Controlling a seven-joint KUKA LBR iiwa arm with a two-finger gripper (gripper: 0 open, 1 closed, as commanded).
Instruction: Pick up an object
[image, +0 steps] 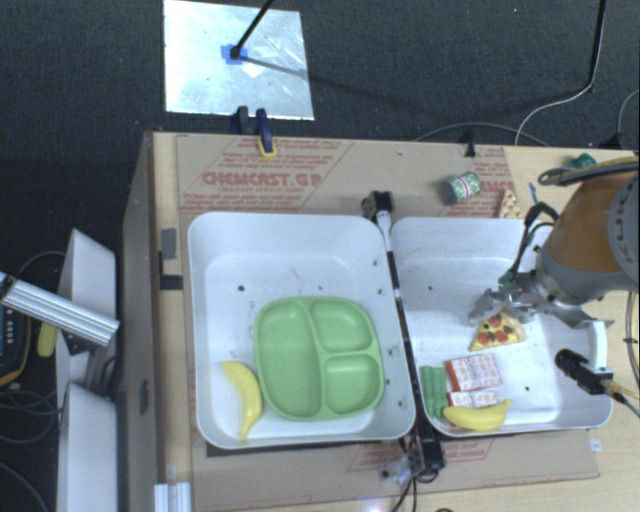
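1. Near edge of right bin (560, 415): banana (477, 415), red box (473, 373), green block (433, 385) bunched together, likely just loose stock.
2. Pizza slice (499, 332) lies flat mid-bin, closest pick for me.
3. My gripper (500, 303) sits low at its top edge, touching or just above; can't tell if spread or pinching.
4. Left bin (215, 300): green tray (320, 357), 2nd banana (244, 397), well apart.

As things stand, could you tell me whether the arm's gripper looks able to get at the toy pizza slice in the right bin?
Probably yes. The gripper sits just above the pizza slice in the right bin, and nothing lies over the slice. The red-and-white box is close by but apart from it.
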